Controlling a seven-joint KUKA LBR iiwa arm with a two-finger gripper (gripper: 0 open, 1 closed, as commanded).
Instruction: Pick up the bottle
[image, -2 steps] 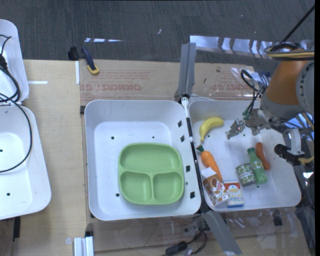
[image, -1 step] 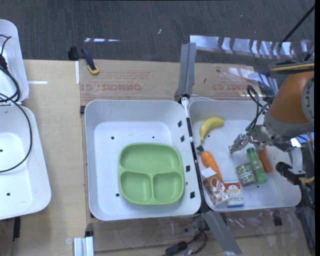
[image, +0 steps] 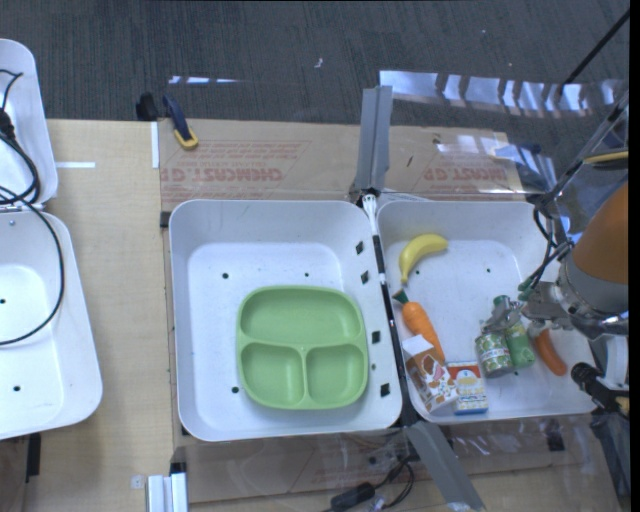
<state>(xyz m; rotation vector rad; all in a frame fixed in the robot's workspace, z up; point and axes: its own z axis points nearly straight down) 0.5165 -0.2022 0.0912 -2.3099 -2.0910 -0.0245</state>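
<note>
A small green bottle (image: 520, 350) lies in the right bin (image: 470, 265) near its right side, next to a green can (image: 492, 353) on its left. My gripper (image: 510, 318) reaches in from the right and hangs directly over the tops of the bottle and the can. Its metal tip overlaps their upper ends, so I cannot make out contact with either. The grey arm with its orange band (image: 610, 250) sits at the right edge of the view.
An orange carrot-like piece (image: 551, 353) lies just right of the bottle. The right bin also holds a banana (image: 420, 253), a carrot (image: 421, 325) and a snack box (image: 445, 383). In the left bin (image: 200, 300) rests a green divided plate (image: 302, 347).
</note>
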